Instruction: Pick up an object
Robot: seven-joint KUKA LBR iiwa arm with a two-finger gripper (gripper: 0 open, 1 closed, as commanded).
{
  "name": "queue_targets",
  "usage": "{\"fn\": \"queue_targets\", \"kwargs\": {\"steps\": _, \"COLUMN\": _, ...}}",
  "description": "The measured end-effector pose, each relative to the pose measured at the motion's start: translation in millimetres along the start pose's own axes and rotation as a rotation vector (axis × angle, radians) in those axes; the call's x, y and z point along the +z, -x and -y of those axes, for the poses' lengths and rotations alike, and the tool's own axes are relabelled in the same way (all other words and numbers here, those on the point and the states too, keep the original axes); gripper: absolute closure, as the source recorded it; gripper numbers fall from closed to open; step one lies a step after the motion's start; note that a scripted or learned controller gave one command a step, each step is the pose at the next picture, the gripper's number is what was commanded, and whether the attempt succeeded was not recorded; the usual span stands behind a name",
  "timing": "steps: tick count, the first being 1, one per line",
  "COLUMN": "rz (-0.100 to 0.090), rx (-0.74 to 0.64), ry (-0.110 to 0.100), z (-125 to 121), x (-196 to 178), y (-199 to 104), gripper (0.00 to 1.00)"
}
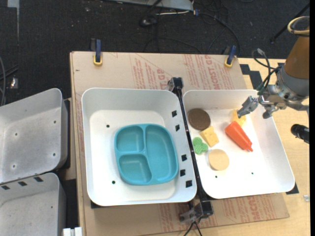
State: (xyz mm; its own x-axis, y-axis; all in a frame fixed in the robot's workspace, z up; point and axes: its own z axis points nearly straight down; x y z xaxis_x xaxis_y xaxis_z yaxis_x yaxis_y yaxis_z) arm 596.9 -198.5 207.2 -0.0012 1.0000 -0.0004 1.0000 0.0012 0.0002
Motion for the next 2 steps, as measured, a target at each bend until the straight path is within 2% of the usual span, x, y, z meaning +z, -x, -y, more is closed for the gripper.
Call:
{"fn": "queue_targets", "kwargs": {"steps": 1, "rz": 0.0, "rx": 0.001, "ry": -0.002, "z": -0.2, "x": 42.3, "y": -0.2, "gripper": 0.0}}
{"fn": "queue_targets", "kwargs": {"steps": 2, "rz": -0.001, "rx": 0.002, "ry": -0.004, "z": 10.1, "x": 92.8, "y": -2.2, "gripper": 0.0}}
